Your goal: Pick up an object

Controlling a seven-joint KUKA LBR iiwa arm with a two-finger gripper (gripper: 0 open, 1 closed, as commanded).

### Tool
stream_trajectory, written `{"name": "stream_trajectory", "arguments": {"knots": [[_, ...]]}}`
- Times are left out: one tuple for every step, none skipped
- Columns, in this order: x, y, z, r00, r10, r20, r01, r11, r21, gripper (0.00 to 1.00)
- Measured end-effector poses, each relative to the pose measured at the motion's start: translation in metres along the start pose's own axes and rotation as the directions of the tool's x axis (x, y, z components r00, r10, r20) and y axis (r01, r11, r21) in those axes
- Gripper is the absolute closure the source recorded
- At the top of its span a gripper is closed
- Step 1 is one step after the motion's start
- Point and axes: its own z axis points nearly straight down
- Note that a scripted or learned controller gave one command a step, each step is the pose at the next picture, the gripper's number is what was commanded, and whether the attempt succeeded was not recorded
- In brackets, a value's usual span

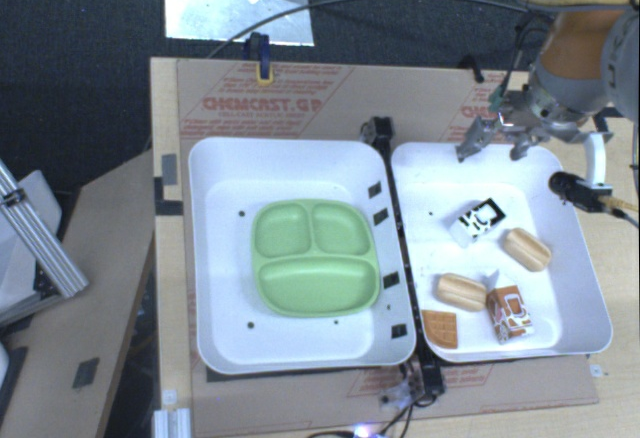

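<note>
My gripper hangs over the right bin at its twelve o'clock edge, fingers spread wide with nothing between them. I judge this the approach step: nothing is picked yet. The nearest candidate is the black-and-white block, toward six o'clock from my fingers, near the bin's middle. The next move calls for coming down over it and closing squarely. The count in this bin: one block, two buns, one cracker, one carton. The left bin holds one green tray.
</note>
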Motion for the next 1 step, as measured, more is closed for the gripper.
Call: {"name": "stream_trajectory", "arguments": {"knots": [[0.0005, -0.0085, 0.0457, 1.000, 0.002, 0.000, -0.002, 1.000, 0.003, 0.00]]}}
